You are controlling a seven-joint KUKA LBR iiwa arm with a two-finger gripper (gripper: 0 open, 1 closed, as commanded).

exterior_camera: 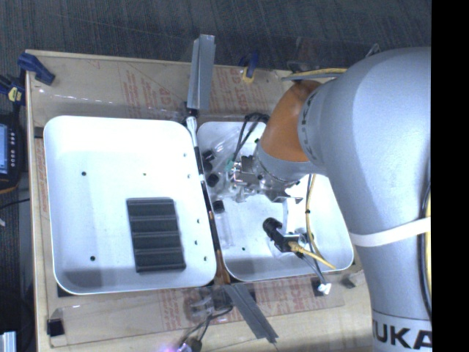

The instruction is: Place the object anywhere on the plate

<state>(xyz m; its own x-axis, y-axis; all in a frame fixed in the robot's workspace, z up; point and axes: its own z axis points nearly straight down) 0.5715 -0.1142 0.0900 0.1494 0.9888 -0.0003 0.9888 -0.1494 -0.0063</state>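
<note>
The plate [154,235] is a dark ribbed rectangle lying flat in the left bin [73,152], toward its front middle. My gripper [233,180] is low over the left part of the right bin [330,259], close to the divider between the bins, with the orange-banded wrist [286,127] right behind it. Two small dark pieces [210,167] sit just left of the gripper against the bin wall. Whether one of them is the object is unclear. The wrist and cables hide what lies under the gripper.
The grey arm [381,160] covers the right half of the right bin. A black connector with yellow cable [282,237] hangs over that bin's front. A grey bar [200,72] stands behind the divider, and another [249,312] lies in front.
</note>
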